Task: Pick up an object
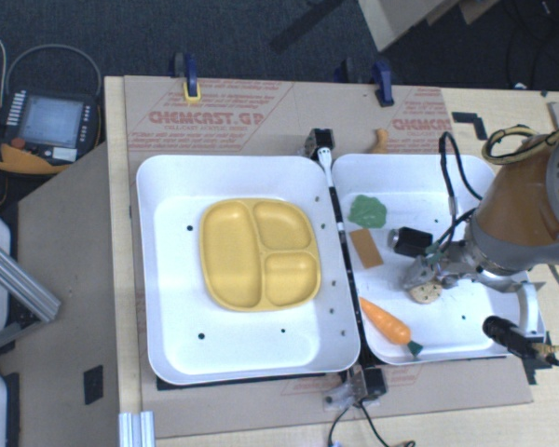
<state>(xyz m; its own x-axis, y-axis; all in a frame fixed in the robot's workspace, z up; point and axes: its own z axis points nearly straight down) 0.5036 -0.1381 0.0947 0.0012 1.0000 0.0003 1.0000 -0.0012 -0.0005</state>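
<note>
So here's your setup right now. Your arm (526,208) reaches in from the right, and the gripper (427,276) is low inside the right bin (419,186), about in the middle of it. Honestly, you can't tell from this angle whether the gripper is spread or pressed together, because the wrist covers too much. So I wouldn't say it's got hold of anything.

Right at its tip there's a small round tan cookie (426,293) lying on the bin floor. It's either touching the gripper or just beside it, I can't tell which.

Other stuff in that bin:
- A green lump (367,211) sits up by the far left corner.
- A flat brown slab (364,248) lies just beside the lump, on its near side, along the left edge at a slight slant. I can't make out if those two touch.
- A carrot (387,321) lies at a slant by the near left corner, with its green stub end closest to the near edge. It's near the cookie but apart from it.

The left bin (163,277) has a yellow divided plate (259,252) sitting flat, roughly centred. It has three compartments, a long one down the left side and two smaller ones stacked on the right.

Both bins sit side by side on the worktop (261,110), pressed up against each other along the shared edge. Two blue clamps (188,68) grip the worktop's far edge.
</note>
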